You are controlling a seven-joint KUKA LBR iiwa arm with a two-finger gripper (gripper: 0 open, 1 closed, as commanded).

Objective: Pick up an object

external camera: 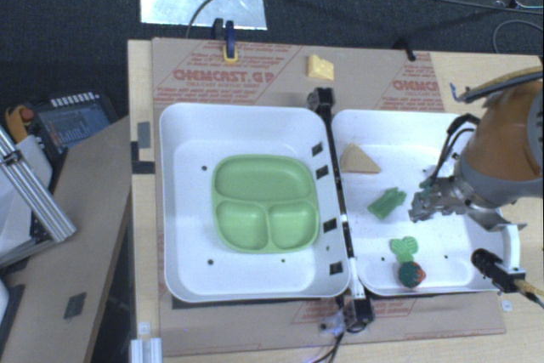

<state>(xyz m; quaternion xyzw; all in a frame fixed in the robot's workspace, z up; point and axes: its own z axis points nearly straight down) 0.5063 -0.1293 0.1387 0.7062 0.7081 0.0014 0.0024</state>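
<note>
Grey gripper (pixel 427 204) low in the right bin (pixel 374 280), finger state impossible to tell.
Green toy (pixel 387 202) sits just beside it; arm's bulk hides the bin's far edge.

a pale green divided tray (pixel 259 201) sits in the white left bin (pixel 183 140); the right bin (pixel 374 268) holds a tan wedge (pixel 359 159) and green pieces (pixel 387 202).

Left bin (pixel 183 140) holds the divided tray (pixel 259 202). In the right bin (pixel 382 285), the wedge (pixel 359 159) sits at the back, the toy piece (pixel 387 202) mid-bin, the ball (pixel 411 274) at the front edge.
</note>
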